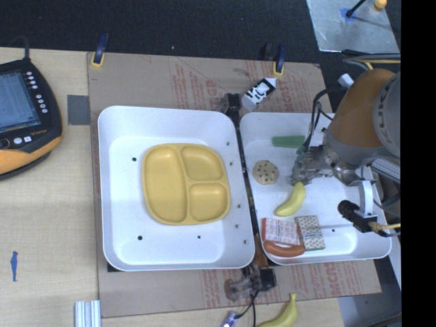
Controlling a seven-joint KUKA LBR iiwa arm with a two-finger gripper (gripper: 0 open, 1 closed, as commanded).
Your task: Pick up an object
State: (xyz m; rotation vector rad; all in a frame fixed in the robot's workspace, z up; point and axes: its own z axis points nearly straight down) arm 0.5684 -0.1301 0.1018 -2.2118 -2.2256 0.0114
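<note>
Camera view puts the gripper [304, 172] just above the banana's [291, 201] upper tip, the fruit's long axis slanting down-left away from it; whether the jaws are parted I cannot tell.

Bench [48, 216] bears cardboard sheet [170, 80], 2 white bins [116, 182].

Yellow banana [291, 200] in right bin [354, 251]
</note>
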